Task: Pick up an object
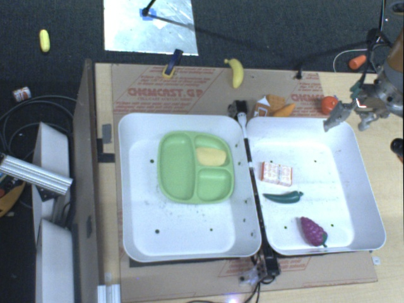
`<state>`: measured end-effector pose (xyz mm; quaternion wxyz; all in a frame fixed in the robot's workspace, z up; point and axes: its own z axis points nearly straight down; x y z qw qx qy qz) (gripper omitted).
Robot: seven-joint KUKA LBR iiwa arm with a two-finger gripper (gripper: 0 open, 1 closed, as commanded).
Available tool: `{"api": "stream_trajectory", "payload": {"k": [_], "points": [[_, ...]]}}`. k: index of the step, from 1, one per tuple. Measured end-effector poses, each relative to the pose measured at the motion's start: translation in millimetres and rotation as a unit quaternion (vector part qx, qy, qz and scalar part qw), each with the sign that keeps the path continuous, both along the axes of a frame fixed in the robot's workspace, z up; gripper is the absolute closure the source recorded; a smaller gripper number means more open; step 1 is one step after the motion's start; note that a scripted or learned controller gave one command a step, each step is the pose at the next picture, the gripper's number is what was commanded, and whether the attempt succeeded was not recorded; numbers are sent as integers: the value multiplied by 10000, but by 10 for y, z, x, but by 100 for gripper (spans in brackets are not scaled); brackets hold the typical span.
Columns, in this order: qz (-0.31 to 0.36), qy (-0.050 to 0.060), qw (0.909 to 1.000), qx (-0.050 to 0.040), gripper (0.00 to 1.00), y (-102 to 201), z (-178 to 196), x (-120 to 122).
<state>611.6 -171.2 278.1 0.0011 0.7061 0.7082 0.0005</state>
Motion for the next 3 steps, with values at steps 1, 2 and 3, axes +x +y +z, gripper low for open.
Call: {"api": "stream_trajectory", "payload": {"k": [1,2,3], "points": [[-21,26,10000,5,0,-367,-1781,-210],[7,18,10000,11,0,63,-1350,-639],[17,26,10000,19,0,586,-1653,-905]]}}
